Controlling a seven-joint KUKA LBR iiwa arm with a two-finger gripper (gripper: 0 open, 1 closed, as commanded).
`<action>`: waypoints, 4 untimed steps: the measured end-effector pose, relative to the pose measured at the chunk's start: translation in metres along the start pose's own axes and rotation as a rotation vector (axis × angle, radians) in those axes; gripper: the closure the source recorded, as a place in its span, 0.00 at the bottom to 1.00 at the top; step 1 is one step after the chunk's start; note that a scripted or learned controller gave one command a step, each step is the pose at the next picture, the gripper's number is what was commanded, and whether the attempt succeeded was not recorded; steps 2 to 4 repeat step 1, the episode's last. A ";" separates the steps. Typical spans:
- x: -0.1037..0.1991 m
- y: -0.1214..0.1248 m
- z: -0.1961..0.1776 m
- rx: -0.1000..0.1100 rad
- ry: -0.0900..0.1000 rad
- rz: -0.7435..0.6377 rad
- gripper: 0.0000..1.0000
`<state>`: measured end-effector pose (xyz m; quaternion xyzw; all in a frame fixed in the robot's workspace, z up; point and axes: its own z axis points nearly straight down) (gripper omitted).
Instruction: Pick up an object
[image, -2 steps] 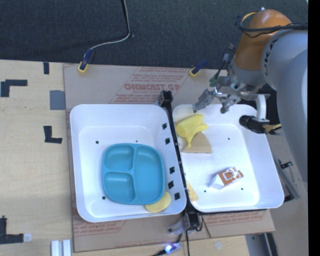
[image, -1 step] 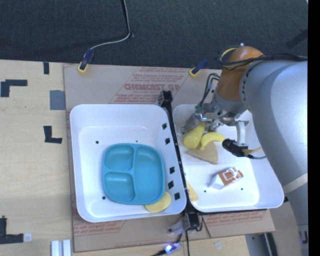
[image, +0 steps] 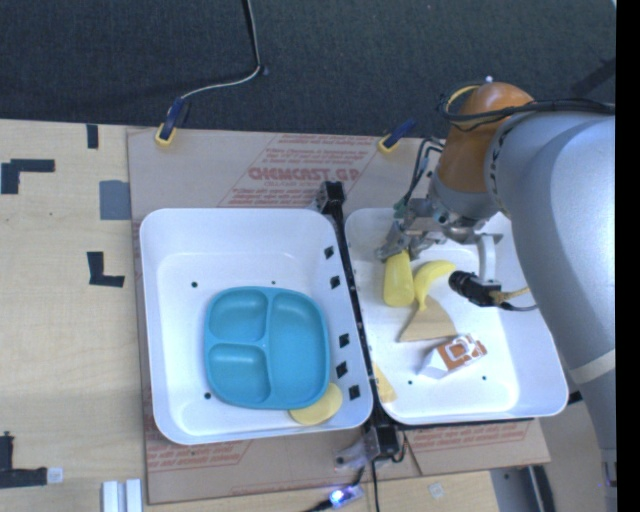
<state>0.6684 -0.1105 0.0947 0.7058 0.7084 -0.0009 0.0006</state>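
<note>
Left white bin (image: 160, 300): blue plastic divided plate (image: 267, 346) centre, yellow round piece (image: 318, 408) at near edge. Right white bin (image: 530, 385): yellow oblong block (image: 398, 280) nr far-left corner, gripper (image: 405, 238) just above it, open/closed can't tell; tan wedge (image: 428, 322), white-orange box (image: 453, 354) mid-bin.

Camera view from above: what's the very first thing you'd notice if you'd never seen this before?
The big grey robot arm with its orange band stands out first, reaching in from the right over the right bin. Next comes the bright blue plate with compartments, lying in the left bin. The pincer hovers by yellow pieces in the right bin.
</note>
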 end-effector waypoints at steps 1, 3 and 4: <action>0.084 0.002 -0.096 -0.007 0.004 -0.005 1.00; 0.084 0.002 -0.096 -0.007 0.004 -0.005 1.00; 0.084 0.002 -0.096 -0.007 0.004 -0.005 1.00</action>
